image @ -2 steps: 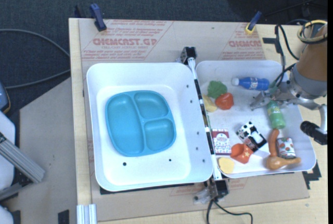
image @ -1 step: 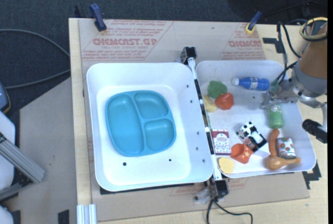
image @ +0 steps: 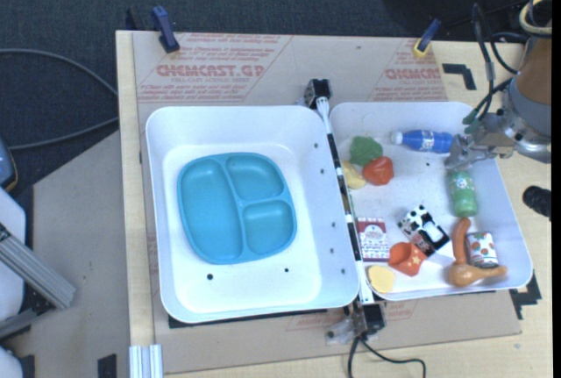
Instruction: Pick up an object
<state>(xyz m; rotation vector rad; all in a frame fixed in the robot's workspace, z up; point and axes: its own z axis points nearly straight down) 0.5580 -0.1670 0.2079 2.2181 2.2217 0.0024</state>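
Observation:
The right bin (image: 517, 231) holds several small objects. A blue-and-white bottle (image: 423, 140) lies near its far wall, and a green bottle (image: 462, 194) lies just below it. My gripper (image: 463, 153) hangs at the bin's far right, between these two bottles and right above the green bottle's top end. Nothing shows as held. A green toy (image: 366, 148), a red toy (image: 379, 170) and a yellow piece (image: 352, 177) lie at the bin's left side.
Toward the front of the right bin lie a red-and-white box (image: 372, 238), a black-and-white toy (image: 424, 227), an orange piece (image: 406, 257), a sausage (image: 460, 249) and a small can (image: 482, 249). The left bin (image: 166, 139) holds a blue divided plate (image: 237, 205).

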